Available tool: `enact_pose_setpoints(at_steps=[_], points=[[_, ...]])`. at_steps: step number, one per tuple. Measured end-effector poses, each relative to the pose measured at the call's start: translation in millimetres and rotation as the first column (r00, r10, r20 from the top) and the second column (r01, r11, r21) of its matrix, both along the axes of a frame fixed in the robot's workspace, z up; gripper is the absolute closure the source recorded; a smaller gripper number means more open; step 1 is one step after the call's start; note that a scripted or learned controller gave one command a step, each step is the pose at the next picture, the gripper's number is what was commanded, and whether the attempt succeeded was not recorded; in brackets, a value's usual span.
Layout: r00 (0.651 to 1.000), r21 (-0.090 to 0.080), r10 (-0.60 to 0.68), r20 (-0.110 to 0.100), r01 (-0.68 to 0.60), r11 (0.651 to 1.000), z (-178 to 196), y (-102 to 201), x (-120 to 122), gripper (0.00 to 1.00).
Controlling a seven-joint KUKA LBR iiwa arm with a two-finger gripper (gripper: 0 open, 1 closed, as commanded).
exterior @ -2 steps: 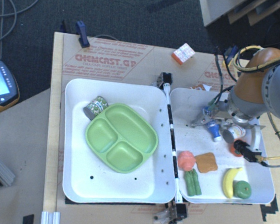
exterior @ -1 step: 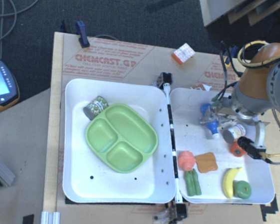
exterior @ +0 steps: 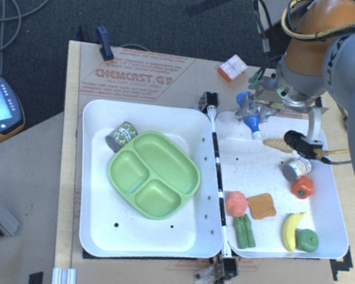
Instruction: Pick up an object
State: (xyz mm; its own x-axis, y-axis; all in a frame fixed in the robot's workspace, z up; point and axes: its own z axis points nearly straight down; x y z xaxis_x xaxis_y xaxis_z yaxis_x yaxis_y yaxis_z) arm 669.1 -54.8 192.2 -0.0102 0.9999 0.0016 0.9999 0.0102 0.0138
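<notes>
The task is judged to be at its start or mid-attempt: nothing is seen lifted clear, and whether anything is grasped cannot be told.

The brown board surface (exterior: 140, 77) carries 2 shallow white plastic bins side by side. In the left bin (exterior: 90, 179) a pale green moulded plate with 3 compartments (exterior: 154, 175) is set, smooth and matte, with a small patterned grey packet (exterior: 119, 136) touching its far-left edge.

The right bin (exterior: 332, 210) holds the small items: a flat tan slab like toast (exterior: 261, 206), a curved yellow plastic banana (exterior: 291, 230), a round green fruit (exterior: 307, 240), a pink rounded piece (exterior: 236, 203), dark green stalks (exterior: 244, 231), a glossy red-orange piece (exterior: 302, 187) and a small grey can (exterior: 295, 167).

The grey arm's gripper (exterior: 256, 112) is placed at the far-left corner of the right bin, just above a blue-and-white piece (exterior: 253, 124); the state of the fingers cannot be told.
</notes>
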Motion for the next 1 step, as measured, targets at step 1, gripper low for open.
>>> enact_pose_setpoints(at_steps=[1], points=[[1.0,0.001,-0.004,-0.018,0.004,1.0,-7.4,59.0,-30.6,1.0]])
